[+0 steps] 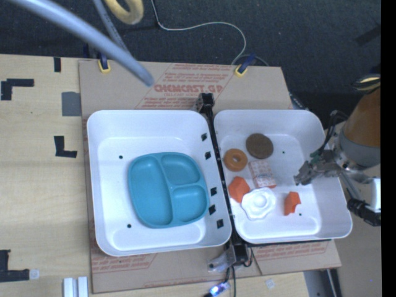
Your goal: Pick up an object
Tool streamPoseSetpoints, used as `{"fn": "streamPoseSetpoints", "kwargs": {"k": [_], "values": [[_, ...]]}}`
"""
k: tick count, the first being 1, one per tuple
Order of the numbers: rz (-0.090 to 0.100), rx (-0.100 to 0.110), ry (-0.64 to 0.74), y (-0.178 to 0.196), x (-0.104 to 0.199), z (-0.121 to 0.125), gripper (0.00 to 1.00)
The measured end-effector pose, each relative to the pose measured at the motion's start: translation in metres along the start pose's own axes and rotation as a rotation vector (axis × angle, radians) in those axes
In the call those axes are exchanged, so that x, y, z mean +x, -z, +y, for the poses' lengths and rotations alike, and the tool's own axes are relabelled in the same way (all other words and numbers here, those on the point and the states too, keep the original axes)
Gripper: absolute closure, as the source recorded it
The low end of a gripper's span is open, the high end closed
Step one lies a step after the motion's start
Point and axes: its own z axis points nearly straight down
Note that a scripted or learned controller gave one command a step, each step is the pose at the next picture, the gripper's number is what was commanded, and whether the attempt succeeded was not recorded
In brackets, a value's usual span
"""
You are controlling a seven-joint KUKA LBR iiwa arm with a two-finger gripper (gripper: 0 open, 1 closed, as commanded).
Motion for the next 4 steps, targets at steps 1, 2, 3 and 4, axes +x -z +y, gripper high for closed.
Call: {"fn": "streamPoseSetpoints", "kwargs": {"k": [1,2,3,4], "values": [[0.0,0.001,0.001,0.059,0.005,-0.002,1.0],[-0.001,-0.002,0.001,0.101,0.007,-0.004,1.0],[0.0,0.001,0.004,0.1,0.07,-0.001,1.0],[0.0,0.002,0.002,0.088,0.127,0.001,1.0]]}}
